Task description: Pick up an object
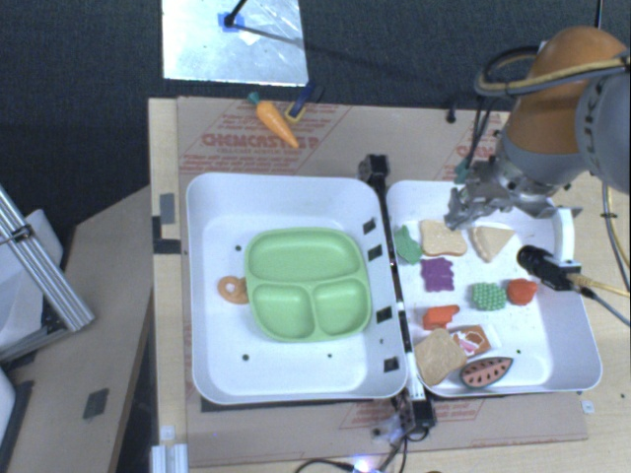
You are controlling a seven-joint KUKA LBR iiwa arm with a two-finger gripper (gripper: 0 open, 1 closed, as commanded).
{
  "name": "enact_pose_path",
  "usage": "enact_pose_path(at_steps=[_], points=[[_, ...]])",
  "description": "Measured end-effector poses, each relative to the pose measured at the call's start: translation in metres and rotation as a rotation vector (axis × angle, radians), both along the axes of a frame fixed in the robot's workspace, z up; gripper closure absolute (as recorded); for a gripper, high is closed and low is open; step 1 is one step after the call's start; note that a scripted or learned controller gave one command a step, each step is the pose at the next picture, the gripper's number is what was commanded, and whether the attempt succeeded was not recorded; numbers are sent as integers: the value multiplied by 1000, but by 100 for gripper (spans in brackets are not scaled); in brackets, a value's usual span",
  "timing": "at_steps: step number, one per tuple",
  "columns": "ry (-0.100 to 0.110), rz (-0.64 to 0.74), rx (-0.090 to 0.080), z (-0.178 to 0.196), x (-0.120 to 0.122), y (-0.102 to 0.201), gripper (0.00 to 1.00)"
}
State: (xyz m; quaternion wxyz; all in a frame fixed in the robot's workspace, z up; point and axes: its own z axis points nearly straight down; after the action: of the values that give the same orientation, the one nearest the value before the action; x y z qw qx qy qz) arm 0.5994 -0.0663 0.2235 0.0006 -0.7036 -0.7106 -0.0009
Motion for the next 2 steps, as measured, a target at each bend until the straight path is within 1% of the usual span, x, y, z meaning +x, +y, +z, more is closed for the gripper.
enact_pose_path(at_steps=[1, 2], points=[[0, 0, 0, 11, -19, 50, 100], [1, -1, -1, 11, -39, 91, 100]])
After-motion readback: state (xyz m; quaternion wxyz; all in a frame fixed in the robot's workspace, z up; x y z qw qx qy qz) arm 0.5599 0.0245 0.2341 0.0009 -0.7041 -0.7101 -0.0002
